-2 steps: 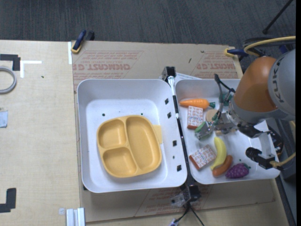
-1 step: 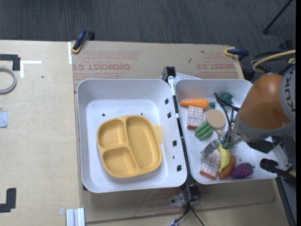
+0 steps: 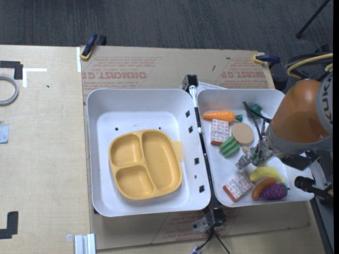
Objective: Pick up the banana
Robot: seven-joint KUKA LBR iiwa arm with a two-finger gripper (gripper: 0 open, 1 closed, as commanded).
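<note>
The gripper [image 3: 250, 159] hangs low over the right bin [image 3: 275, 97], just left of the banana [image 3: 266, 173], which lies near the bin's front edge beside purple grapes [image 3: 274, 191]. Whether it is apart or together cannot be made out. A yellow tray [image 3: 145, 164] sits in the left bin [image 3: 100, 157].
</note>
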